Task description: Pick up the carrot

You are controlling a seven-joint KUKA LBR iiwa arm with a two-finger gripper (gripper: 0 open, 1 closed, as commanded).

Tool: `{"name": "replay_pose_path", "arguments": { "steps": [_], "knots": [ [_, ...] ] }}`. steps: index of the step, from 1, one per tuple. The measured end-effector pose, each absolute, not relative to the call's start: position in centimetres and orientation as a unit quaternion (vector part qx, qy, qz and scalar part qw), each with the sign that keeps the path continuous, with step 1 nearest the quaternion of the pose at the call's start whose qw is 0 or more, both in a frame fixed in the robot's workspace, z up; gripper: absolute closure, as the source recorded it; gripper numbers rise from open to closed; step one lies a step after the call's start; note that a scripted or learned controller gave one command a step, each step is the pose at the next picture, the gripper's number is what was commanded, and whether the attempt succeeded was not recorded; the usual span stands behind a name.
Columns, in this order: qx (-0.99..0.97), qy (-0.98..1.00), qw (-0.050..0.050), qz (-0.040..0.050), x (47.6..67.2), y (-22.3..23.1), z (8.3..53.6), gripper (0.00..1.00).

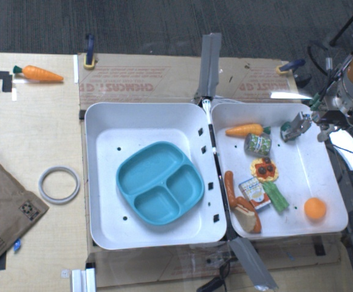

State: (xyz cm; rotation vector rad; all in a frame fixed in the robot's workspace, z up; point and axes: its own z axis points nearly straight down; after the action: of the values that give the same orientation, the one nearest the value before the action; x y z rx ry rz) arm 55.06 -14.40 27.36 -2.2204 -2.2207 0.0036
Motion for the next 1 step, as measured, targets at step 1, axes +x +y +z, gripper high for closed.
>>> {"name": "replay_pose_path", "arguments": {
  "steps": [1],
  "knots": [
    [-0.609, -0.793, 0.0, 0.0005, 61.35, -13.29, 20.06, 0.0]
  ]
}}
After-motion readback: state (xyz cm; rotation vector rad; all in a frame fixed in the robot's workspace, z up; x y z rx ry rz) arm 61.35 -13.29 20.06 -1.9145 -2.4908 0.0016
